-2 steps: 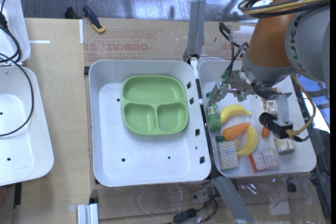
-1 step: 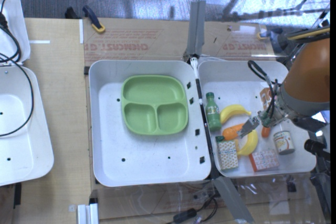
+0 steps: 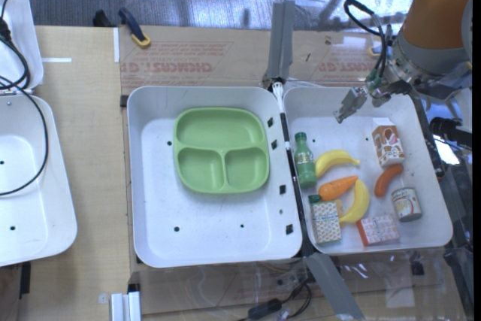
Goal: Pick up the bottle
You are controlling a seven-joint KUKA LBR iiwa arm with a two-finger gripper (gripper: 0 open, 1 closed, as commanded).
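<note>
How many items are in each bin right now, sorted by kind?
Left bin:
Green divided plate: 1

Right bin:
Green bottle: 1
Bananas: 2
Carrot: 1
Sausage: 1
Can: 1
Cartons or boxes: 3

Total: 10

The gripper holds none of them.

The arm (image 3: pixel 440 4) reaches in from the right, wrist angled down-left.

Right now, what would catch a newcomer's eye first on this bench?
Probably the green plate with three compartments, alone in the left bin. Next, the jumble in the right bin: a green bottle along its left wall, two bananas, a carrot. Above them hangs the gripper.
</note>
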